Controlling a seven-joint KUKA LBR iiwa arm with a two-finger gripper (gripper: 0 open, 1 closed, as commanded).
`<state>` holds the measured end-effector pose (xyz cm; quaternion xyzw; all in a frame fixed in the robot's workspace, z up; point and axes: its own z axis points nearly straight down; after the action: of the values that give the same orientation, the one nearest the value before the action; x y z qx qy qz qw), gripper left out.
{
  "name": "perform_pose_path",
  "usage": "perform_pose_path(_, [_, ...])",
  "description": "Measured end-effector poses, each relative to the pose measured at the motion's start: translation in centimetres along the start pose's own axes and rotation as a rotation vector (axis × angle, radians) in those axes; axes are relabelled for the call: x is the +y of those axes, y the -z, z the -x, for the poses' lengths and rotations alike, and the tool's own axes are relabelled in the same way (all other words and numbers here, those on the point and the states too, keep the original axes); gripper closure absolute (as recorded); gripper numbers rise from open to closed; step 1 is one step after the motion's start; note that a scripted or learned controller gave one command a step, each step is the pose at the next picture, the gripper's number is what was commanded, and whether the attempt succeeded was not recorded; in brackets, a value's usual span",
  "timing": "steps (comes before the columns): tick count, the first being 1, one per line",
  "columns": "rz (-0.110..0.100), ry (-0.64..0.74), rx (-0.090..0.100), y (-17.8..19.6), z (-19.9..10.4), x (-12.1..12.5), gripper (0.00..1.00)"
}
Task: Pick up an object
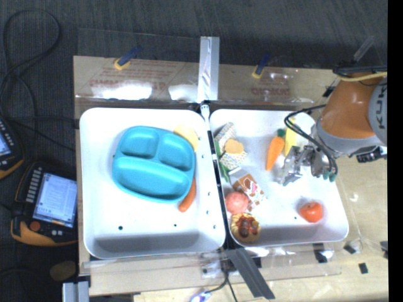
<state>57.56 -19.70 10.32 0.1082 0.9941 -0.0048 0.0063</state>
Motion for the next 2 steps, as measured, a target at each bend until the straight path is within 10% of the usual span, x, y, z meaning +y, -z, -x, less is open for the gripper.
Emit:
perform_pose_path(1, [0.005,-0.3,0.012,1.8,0.7,4.0,1.0])
perform_pose_path(2, [0.004,-0.175,0.01,11.1,-1.2,5.1,1.0])
